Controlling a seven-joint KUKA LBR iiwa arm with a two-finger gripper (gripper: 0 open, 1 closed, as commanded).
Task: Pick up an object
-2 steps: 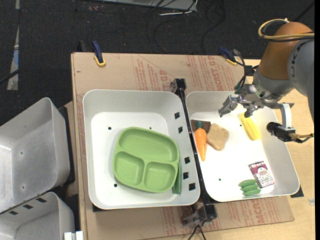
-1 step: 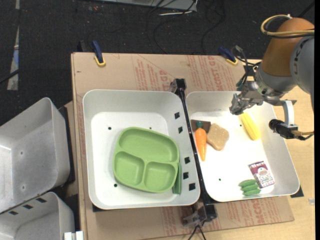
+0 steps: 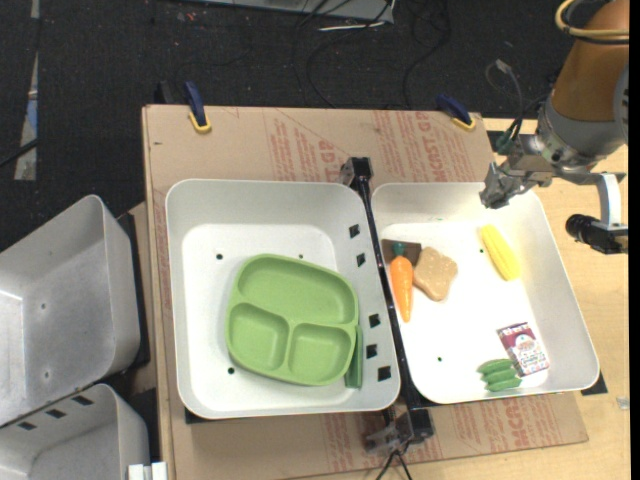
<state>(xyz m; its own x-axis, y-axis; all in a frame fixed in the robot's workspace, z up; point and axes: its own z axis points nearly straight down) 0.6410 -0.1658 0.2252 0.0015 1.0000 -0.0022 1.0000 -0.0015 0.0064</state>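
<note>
You see the gripper point(image 3: 497, 194) above the right bin's point(image 3: 570, 298) far edge; its finger state cannot be told, and the corn point(image 3: 499, 251) and carrot point(image 3: 401, 286) lie unpicked.

Arm point(image 3: 590, 78): cut off by the top and right edges.
Gripper point(image 3: 497, 194): fingertips too small and dark to read.
Small carton point(image 3: 523, 348): print too small to read.
Brown item point(image 3: 397, 250): mostly hidden behind carrot point(image 3: 401, 285).
</note>
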